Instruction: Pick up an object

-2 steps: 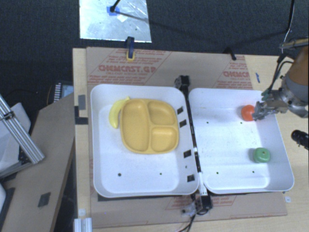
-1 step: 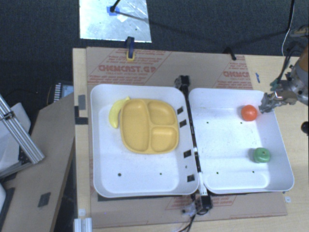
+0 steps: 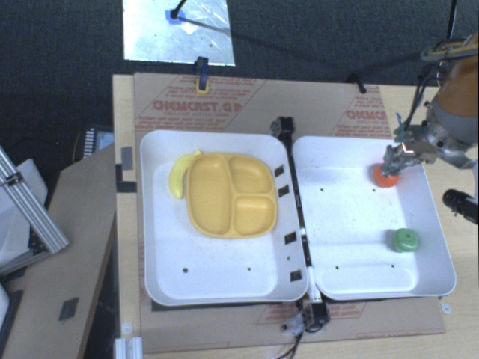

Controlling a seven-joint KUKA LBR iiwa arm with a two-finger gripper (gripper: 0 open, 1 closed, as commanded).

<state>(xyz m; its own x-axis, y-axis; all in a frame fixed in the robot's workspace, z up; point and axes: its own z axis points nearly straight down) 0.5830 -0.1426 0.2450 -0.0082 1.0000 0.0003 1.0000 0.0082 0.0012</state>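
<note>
My gripper (image 3: pixel 394 161) hangs over the far right part of the right bin (image 3: pixel 352 275), directly above a small orange-red object (image 3: pixel 385 177) that lies on the bin floor. The fingertips reach down to the top of that object. A green round object (image 3: pixel 406 239) lies nearer the front right of the same bin. In the left bin (image 3: pixel 161 275) sits a yellow divided plate (image 3: pixel 229 195) with a yellow banana (image 3: pixel 178 173) tucked along its left side.
The arm enters from the right edge above the right bin. A black divider clamp (image 3: pixel 284 128) runs between the two bins. Cardboard (image 3: pixel 224 103) lies under the bins, and a metal sheet (image 3: pixel 178 21) is at the back.
</note>
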